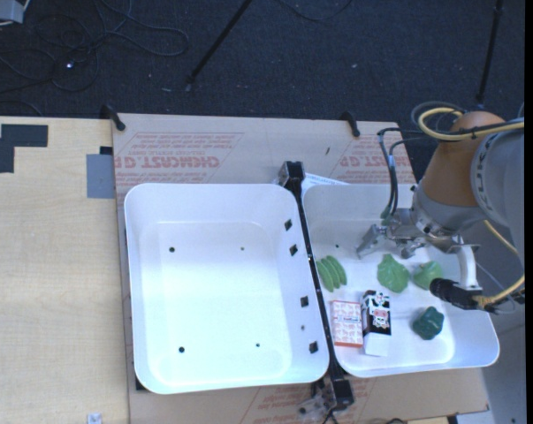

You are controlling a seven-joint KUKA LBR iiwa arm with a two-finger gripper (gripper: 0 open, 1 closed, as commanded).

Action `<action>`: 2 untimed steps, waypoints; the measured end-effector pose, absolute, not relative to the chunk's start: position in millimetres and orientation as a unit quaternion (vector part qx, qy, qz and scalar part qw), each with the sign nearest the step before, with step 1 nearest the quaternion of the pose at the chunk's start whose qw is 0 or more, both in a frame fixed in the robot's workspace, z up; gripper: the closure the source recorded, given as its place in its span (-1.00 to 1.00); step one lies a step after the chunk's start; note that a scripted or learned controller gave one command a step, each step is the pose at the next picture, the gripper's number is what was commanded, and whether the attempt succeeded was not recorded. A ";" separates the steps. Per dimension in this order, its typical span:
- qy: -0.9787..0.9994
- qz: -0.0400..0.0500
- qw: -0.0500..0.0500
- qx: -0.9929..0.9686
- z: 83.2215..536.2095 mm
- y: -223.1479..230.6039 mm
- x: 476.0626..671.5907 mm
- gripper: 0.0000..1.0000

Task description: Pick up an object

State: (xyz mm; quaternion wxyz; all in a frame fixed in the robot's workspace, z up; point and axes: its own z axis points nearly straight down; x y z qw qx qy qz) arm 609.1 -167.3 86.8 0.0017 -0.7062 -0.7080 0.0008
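We log two shallow white plastic bins set side by side on a sheet of brown cardboard (204, 148) laid over a pale wooden bench (45, 281).

Left white bin (147, 210): we see only bare floor with a few dark dots in it.

Right white bin (337, 206): this one holds the loose items, all in its nearer half.
- A ribbed, light green leaf-shaped toy (331, 272), lying just beside the divider between the bins.
- A flat red and white printed card packet (346, 323), near the front edge, against the divider side.
- A small black and white carton with a cow-like print (376, 316), touching the right side of the red packet.
- A light green lumpy soft piece (392, 275), in the middle of the bin.
- A second light green piece (426, 275), just right of the first, partly under the arm.
- A dark green rounded toy (428, 323), near the front right corner, apart from the rest.

Grey arm with orange band (460, 170): it reaches in from the right, over the far half of the right bin. Its two-finger metal gripper (385, 239) sits just above the light green lumpy piece; the jaws appear spread apart, and we see nothing between them.
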 end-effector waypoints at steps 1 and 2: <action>-0.706 0.001 0.003 -0.708 87.2 -176.3 566.5 -1.00; -0.708 0.001 0.002 -0.707 87.1 -160.7 559.5 -1.00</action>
